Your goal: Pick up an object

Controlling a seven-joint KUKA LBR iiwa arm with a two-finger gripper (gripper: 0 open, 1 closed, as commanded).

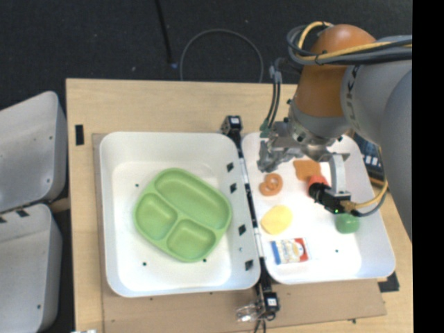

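— Wooden desk (pixel 83 109) is carrying what, exactly?

— Two white bins. At lower left, the left bin (pixel 111 255) is holding a green divided plate (pixel 182 214). At right, the right bin (pixel 368 255) is holding an orange ring (pixel 272 183), a yellow piece (pixel 277 220), a small printed card (pixel 288 250), a green piece (pixel 347 223) and an orange piece (pixel 306 168).

— And the fingers?

— The gripper (pixel 269 159) is hanging just above the ring; I cannot tell whether they are spread.
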